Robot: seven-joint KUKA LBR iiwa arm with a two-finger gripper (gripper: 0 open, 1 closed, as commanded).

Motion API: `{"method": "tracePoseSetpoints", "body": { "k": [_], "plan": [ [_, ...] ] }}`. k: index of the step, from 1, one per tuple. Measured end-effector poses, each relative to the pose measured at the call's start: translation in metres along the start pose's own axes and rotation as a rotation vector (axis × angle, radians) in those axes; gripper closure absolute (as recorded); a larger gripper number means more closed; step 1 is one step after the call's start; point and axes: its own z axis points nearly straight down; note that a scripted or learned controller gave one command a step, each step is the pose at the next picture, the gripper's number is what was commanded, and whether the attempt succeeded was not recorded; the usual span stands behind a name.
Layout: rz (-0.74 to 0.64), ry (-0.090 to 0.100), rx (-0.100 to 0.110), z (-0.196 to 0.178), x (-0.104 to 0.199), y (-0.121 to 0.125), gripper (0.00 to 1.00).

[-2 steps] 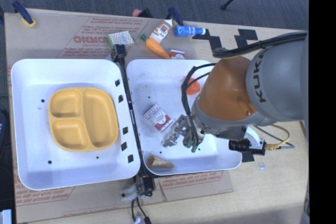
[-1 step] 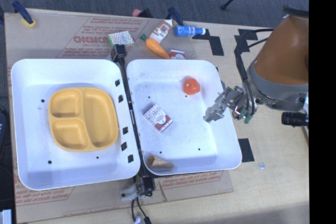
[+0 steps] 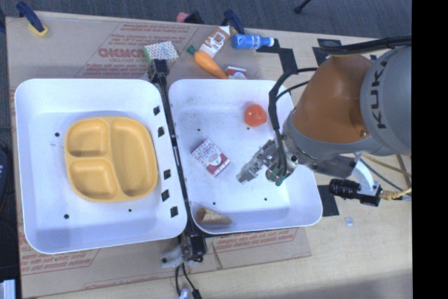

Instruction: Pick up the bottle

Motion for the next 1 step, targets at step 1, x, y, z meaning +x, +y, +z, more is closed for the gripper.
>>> {"method": "tracePoseSetpoints", "body": {
  "k": [1],
  "plan": [
    [0.119,0.001,0.001,0.0459,-0.0279,-0.0272,1.00]
  ]
}}
